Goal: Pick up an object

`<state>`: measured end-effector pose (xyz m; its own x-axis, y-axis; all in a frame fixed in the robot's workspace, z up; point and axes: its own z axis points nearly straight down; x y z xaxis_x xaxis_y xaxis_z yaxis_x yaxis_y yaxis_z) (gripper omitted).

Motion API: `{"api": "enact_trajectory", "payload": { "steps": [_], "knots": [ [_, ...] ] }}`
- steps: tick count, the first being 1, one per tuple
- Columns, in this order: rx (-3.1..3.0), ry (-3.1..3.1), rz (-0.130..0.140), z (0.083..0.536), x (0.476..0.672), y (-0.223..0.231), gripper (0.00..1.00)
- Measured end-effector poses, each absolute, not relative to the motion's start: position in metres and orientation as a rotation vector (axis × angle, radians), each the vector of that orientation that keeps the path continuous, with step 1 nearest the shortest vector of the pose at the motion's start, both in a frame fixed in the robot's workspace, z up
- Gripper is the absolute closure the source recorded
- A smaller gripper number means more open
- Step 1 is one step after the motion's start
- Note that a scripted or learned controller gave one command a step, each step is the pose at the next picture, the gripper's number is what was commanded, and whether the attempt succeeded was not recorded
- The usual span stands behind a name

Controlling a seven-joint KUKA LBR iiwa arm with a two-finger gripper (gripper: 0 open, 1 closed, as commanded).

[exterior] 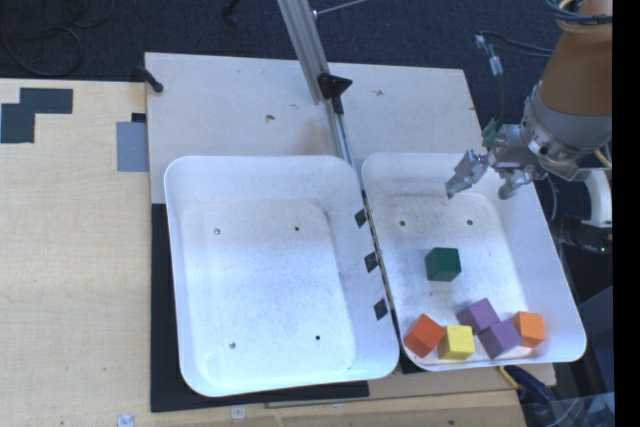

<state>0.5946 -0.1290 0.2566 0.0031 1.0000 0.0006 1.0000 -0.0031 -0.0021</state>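
Note:
Several small blocks lie in the right bin [520,225]. A dark green cube [442,264] sits near its middle. Along the front edge are a red-orange block [425,334], a yellow cube [458,342], two purple blocks [488,325] and an orange cube [530,327]. My gripper [487,177] hangs over the bin's far right part, well behind the green cube. Its two grey fingers are spread apart with nothing between them.
The left bin [190,215] sits beside the right one, with black clips along the shared divider [368,260]. A slanted aluminium rail [300,25] rises behind the bins. The wooden bench extends to the left.

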Motion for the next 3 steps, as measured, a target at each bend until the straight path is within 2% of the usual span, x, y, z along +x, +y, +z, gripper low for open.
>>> {"api": "enact_trajectory", "payload": {
  "steps": [1,2,3],
  "knots": [
    [-2.220,-2.226,-0.004,0.300,0.586,-0.109,0.00],
    [-2.216,-2.224,0.002,0.307,0.586,-0.110,1.00],
    [-2.218,-2.211,0.010,0.186,0.561,-0.086,1.00]
  ]
}}
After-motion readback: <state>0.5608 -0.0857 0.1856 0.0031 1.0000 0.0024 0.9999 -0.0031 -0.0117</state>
